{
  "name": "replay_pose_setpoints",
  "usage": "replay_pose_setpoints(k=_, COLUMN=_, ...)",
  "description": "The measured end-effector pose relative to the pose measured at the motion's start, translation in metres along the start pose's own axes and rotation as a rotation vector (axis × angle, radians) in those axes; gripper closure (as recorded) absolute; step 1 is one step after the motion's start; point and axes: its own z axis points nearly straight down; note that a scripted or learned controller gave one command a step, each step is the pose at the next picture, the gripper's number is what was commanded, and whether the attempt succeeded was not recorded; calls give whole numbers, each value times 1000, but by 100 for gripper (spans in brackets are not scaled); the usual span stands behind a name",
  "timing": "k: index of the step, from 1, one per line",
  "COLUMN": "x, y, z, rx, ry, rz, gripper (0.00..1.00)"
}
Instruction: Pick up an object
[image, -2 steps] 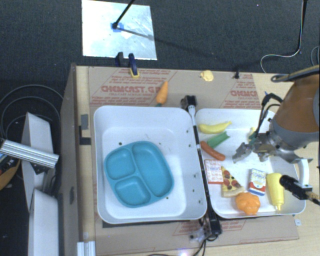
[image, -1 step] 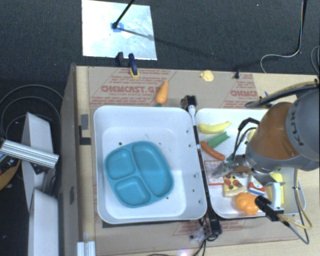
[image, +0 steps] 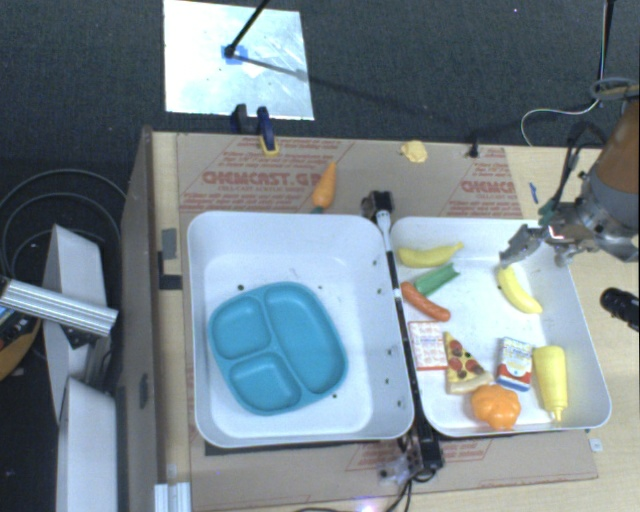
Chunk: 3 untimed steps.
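The right bin (image: 590, 330) holds several toy foods. A yellow banana (image: 430, 255) lies at its far left, with a green piece (image: 436, 279) and a red-orange sausage (image: 426, 302) just below it. A second banana (image: 518, 290) lies near the middle right. Along the front are a small card box (image: 427, 350), a pizza slice (image: 462, 363), an orange (image: 495, 405), a small carton (image: 515, 362) and a yellow bottle (image: 550, 380). My gripper (image: 527, 243) hangs over the bin's far right part, just above the second banana, with nothing visibly in it.
The left bin (image: 230, 235) holds a blue divided plate (image: 277, 345). On the cardboard behind the bins lie an orange carrot (image: 323, 186) and a small yellow item (image: 414, 151). A blue clamp (image: 263, 124) grips the far edge. Cables hang at the upper right.
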Motion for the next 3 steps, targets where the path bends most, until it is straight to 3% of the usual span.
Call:
replay_pose_setpoints(k=1, x=37, y=-55, z=155, rx=28, ry=15, rz=3, gripper=0)
replay_pose_setpoints(k=2, x=62, y=-81, z=146, rx=4, ry=-3, rz=8, gripper=0)
replay_pose_setpoints(k=3, x=22, y=-4, z=152, rx=14, ry=5, rz=-2, gripper=0)
